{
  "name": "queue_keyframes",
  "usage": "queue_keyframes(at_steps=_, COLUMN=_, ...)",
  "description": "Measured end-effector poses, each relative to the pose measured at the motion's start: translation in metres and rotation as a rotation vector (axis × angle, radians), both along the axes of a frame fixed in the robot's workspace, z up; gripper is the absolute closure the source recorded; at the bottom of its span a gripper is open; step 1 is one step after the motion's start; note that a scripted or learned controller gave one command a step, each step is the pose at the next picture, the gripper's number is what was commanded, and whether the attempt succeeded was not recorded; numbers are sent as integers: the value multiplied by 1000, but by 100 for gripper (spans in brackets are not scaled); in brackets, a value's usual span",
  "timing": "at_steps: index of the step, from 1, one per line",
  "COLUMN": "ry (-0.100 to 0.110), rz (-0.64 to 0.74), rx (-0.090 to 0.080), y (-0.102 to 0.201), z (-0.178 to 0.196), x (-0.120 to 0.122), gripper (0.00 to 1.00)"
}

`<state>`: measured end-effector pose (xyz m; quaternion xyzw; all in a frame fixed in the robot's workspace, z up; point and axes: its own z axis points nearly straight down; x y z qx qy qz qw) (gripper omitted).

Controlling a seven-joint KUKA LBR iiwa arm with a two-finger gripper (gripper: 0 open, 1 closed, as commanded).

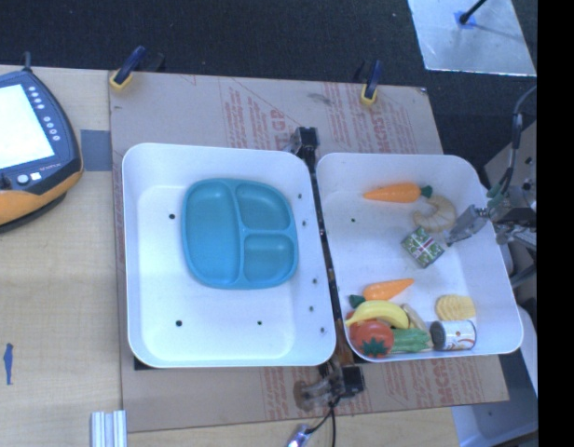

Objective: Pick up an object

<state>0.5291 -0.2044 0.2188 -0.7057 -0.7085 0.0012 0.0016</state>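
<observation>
1. nearest the camera, along the front wall of the right bin (507,277), a cluster packs together: a tomato (375,338), a banana (378,314), a green vegetable (410,341), a small can (453,334) on its side and a ridged yellow biscuit-like piece (455,306).
2. a second, smaller carrot (389,290) lies just behind that cluster, near the banana.
3. the middle of the right bin's floor is bare white, giving open room between the front cluster and the items farther back.
4. the gripper (459,230) reaches in over the right rim of the right bin, its grey fingers slanting down toward the left; whether they are spread or closed cannot be told, and nothing shows between them.
5. a small green-and-white patterned box (421,247) sits tilted just beside the fingertip end, on its left and slightly nearer the camera; contact cannot be told.
6. a beige curled object (437,212) lies just behind the gripper, touching or nearly touching the box.
7. a larger orange carrot (397,193) with a green top rests near the back wall, pointing left.
8. the left bin (147,250) holds a blue 3-compartment plate (239,233) in its middle, with bare floor on all sides.
9. the 2 bins touch along their shared edge, over a cardboard sheet (259,110) clamped at the back.
</observation>
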Motion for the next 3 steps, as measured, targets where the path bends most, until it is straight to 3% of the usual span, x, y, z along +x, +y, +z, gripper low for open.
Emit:
queue_keyframes(at_steps=1, ry=1, rz=1, rx=0, y=-7, z=-128, x=-3, gripper=0)
queue_keyframes(at_steps=2, ry=2, rz=5, rx=-2, y=-8, z=-117, x=-3, gripper=100)
queue_keyframes(at_steps=3, ry=-2, rz=-1, rx=0, y=-8, z=-41, x=-53, gripper=100)
